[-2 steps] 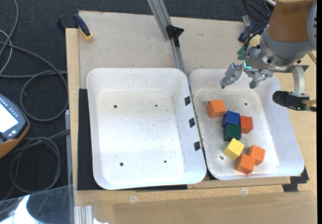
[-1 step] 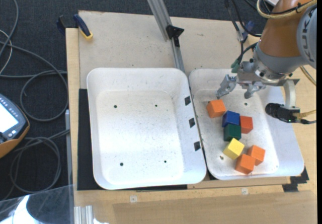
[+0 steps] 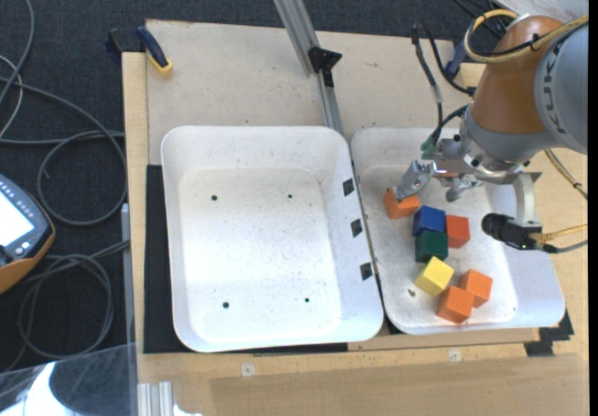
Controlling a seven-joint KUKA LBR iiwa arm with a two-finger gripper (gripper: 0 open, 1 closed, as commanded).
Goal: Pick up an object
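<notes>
While the arm's two-finger jaws, whose grip state cannot be told, hang in the right shallow white bin (image 3: 523,311), the small orange cube (image 3: 402,206) just below-left wants a straight, centred descent clear of the blue cube (image 3: 430,219).

Even, diffuse overhead light, moderately bright; white bins (image 3: 252,236) near overexposed with faint soft shadows under rims, arm (image 3: 523,87) casts little shadow, dark carpet (image 3: 65,21) underexposed, overall focus soft with compression noise, pale glare patch at lower-left corner.
</notes>
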